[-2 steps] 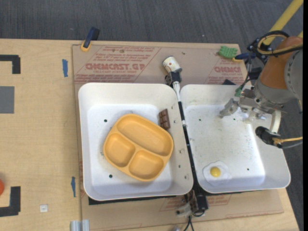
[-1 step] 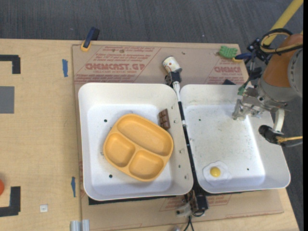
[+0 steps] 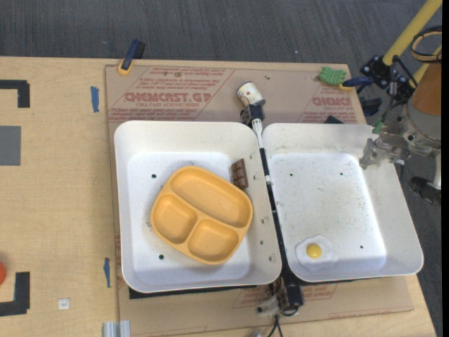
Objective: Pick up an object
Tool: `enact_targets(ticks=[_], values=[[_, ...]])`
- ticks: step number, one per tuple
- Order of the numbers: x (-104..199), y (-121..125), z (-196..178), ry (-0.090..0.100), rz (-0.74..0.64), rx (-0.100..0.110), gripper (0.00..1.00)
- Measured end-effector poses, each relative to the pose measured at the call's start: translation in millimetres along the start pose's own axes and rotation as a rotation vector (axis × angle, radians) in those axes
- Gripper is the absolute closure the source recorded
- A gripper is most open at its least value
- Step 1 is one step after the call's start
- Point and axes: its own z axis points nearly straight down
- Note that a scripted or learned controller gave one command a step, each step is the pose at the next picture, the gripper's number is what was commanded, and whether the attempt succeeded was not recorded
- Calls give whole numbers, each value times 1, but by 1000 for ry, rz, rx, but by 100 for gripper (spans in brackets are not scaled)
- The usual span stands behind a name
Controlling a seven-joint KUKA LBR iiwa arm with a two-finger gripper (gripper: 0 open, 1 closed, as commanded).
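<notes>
A yellow divided plate [image 3: 201,214] lies in the left bin [image 3: 133,153], with a small brown chocolate-like block [image 3: 239,173] just beyond its far right corner, against the bin's right wall. A toy fried egg [image 3: 313,250] rests near the front of the right bin [image 3: 379,251]. My gripper [image 3: 379,152] hangs over the far right rim of the right bin, well apart from the egg and from the things in the left bin. The arm's grey wrist and orange band rise behind it at the right edge.
The bins sit on a brown cardboard sheet [image 3: 175,93]. A white and black clamp piece [image 3: 249,97] stands behind the seam between the bins. A green item [image 3: 330,76] and a blue and yellow clip [image 3: 130,55] lie at the cardboard's far edge.
</notes>
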Motion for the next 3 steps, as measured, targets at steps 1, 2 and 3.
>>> enact_targets(ticks=[1,2,3], values=[[-2,23,-7,0,102,1,100],[0,35,-6,0,23,0,100],[8,44,-16,0,213,1,100]])
